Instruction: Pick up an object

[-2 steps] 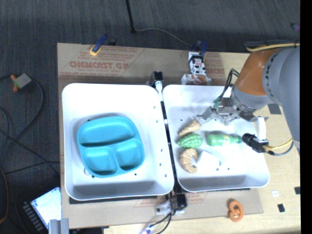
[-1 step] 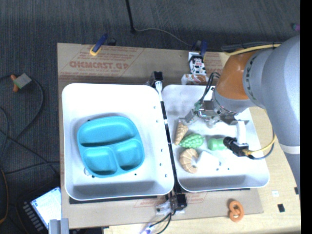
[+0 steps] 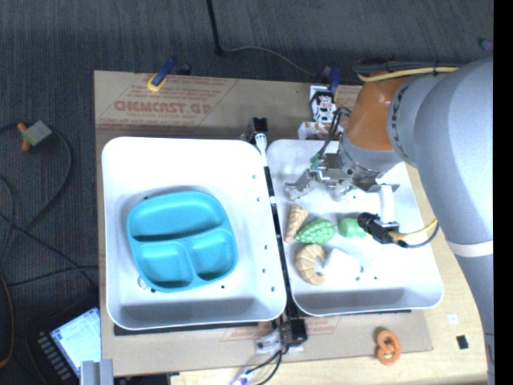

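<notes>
A robotics lab: a grey arm (image 3: 449, 135) reaches over a bare board tabletop (image 3: 172, 103) clamped at its far edge, two white bins (image 3: 120, 215) sit on that board, and loose cables (image 3: 212, 22) trail over dark carpet (image 3: 80, 22) beyond it.
</notes>
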`<move>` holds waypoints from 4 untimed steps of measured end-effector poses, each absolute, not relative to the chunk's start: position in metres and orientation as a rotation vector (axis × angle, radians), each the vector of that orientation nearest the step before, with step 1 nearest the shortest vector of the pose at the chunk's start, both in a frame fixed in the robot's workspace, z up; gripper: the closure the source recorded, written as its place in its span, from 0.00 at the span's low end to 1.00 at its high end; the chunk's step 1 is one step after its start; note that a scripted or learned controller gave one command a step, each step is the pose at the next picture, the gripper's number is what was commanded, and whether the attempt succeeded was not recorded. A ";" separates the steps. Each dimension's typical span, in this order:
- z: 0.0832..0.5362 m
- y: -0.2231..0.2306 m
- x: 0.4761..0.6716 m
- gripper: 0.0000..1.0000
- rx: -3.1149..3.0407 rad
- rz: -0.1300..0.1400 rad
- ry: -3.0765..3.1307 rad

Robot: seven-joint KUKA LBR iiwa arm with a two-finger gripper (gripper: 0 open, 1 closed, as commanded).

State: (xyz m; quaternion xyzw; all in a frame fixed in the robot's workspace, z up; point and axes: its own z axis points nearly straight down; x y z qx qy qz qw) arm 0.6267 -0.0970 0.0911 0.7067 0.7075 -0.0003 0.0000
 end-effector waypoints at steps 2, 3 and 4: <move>0.087 -0.113 0.568 0.00 2.219 0.003 2.217; 0.090 -0.096 0.593 0.00 2.220 0.000 2.219; 0.112 -0.141 0.574 0.00 2.221 -0.003 2.220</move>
